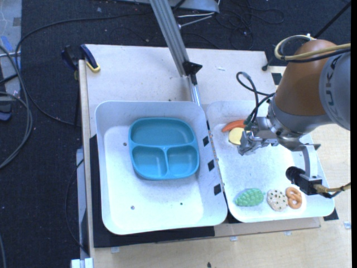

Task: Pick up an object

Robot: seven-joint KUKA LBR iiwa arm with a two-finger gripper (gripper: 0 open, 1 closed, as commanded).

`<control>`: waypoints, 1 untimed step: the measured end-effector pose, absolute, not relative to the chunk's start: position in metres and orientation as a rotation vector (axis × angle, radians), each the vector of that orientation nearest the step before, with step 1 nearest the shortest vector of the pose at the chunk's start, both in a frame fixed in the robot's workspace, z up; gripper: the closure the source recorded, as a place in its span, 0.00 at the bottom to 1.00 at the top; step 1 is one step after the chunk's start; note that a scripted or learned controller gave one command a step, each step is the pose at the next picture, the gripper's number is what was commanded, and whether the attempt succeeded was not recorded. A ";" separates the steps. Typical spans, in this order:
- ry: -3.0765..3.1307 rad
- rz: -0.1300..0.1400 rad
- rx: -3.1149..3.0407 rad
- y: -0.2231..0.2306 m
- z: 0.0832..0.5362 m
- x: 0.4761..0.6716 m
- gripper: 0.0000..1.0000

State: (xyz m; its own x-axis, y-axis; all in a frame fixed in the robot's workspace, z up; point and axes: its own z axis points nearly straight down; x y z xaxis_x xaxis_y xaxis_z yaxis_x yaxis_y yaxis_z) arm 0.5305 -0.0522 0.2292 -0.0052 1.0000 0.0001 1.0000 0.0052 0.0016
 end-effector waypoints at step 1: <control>2.228 0.003 2.213 0.001 0.239 0.545 1.00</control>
State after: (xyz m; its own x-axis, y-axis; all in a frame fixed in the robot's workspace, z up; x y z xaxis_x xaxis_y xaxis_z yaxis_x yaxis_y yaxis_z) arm 0.5448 0.0009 0.2394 -0.0069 1.0000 0.0006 1.0000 0.0068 0.0022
